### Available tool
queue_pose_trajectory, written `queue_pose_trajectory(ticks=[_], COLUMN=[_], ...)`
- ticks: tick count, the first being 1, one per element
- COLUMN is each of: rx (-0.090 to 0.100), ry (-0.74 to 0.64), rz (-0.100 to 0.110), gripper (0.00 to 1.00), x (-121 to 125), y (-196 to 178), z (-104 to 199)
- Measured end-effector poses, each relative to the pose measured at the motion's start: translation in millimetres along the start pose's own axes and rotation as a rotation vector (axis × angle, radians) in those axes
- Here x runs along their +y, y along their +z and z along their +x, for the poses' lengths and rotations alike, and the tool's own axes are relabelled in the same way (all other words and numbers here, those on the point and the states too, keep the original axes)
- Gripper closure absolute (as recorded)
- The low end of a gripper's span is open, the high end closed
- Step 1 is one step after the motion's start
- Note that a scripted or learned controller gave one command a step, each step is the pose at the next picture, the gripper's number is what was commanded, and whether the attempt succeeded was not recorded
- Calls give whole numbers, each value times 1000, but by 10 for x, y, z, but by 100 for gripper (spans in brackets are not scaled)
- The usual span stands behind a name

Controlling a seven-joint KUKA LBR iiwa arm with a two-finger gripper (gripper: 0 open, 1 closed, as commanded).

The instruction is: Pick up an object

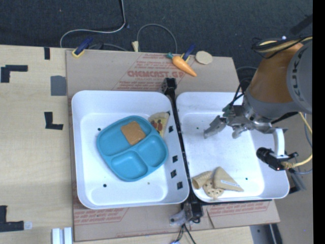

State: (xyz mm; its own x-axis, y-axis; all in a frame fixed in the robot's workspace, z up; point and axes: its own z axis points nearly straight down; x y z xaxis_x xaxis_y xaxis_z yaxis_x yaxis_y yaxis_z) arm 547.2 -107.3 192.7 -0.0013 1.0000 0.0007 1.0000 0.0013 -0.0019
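Camera view, looking down at a slant:
Counter: light wood, carrying a cardboard sheet under two white bins set side by side.
Left bin: holds a blue divided plate with a brown square toast piece in its upper compartment. A pale wedge-shaped food piece lies just beside the plate's upper right edge, near the bin wall.
Right bin: holds a tan cone and a tan spotted piece, touching one another near the front wall.
Arm: grey with an orange band, reaching in from the right over the right bin.
Gripper: low over the middle of the right bin, fingers spread apart, nothing between them. Well apart from the cone and the spotted piece.
Behind the bins: an orange carrot and a pale round disc on the cardboard, near each other.
Cables: run across the dark floor beyond the counter.
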Motion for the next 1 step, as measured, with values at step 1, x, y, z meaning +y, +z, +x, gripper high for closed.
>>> queue_pose_trajectory(ticks=[1], rx=[-1], ry=[0], rz=[7], gripper=[0], x=[222], y=[936], z=[-50])
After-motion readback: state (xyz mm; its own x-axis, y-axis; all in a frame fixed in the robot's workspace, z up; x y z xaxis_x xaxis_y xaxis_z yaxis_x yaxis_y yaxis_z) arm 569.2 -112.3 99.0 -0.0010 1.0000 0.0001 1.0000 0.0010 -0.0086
